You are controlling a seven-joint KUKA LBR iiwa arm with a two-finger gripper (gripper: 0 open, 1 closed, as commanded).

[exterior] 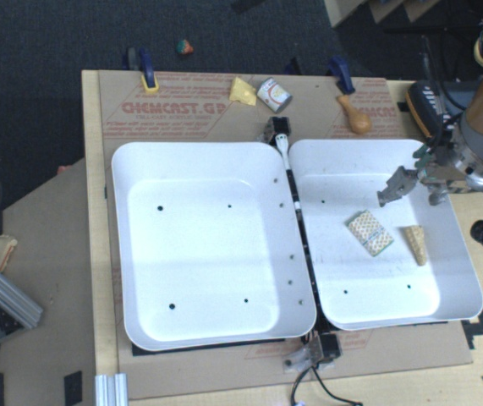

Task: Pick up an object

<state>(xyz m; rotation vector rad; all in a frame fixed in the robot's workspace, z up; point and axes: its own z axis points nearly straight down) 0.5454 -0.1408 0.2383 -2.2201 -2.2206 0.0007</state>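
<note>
A flat square pad with a speckled pattern [369,233] lies in the right bin [351,299], near its middle. A small tan wedge [416,244] rests just to the right of it. My gripper [412,194] hovers over the upper right part of that bin, above and slightly right of the pad. Its two dark fingers [391,190] are spread apart, and nothing sits between them. The arm comes in from the right edge.
The left bin [194,244] sits beside the right one. On the board behind the bins lie a yellow piece [243,92], a small white box [273,95], a wooden-handled tool [355,115] and a black pen-like item [279,134]. Blue clamps [147,68] hold the board's far edge.
</note>
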